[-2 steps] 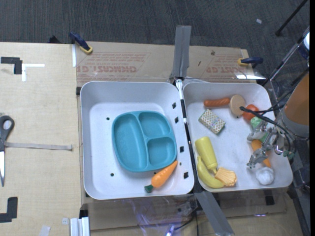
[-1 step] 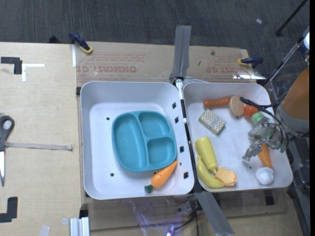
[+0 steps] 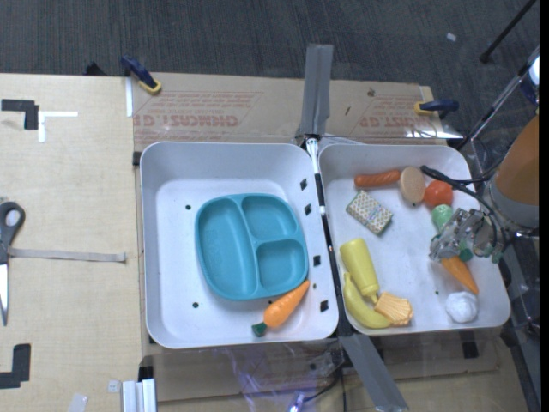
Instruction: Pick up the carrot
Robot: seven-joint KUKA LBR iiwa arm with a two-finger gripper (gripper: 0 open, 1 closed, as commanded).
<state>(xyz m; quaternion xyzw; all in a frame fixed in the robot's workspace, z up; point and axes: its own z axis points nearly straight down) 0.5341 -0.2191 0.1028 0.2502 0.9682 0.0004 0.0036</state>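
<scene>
Orange carrot [image 3: 286,307] against blue plate [image 3: 251,245], left bin [image 3: 163,256]. Gripper [image 3: 453,245] over right bin [image 3: 412,269], beside another carrot [image 3: 461,273]. Jaws' state unclear.

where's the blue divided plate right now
The blue divided plate lies in the left bin, with a carrot against its lower right edge.

I am watched by one fixed camera, set above my bench and looking down at a slant. It stands far enough off to take in both white bins whole: the left bin [image 3: 154,256] and the right bin [image 3: 412,157] lie side by side across the middle. The far edge of the bench and dark floor [image 3: 257,15] run along the top. My arm [image 3: 523,174] enters from the right edge. The wooden benchtop [image 3: 69,204] fills the left.
</scene>
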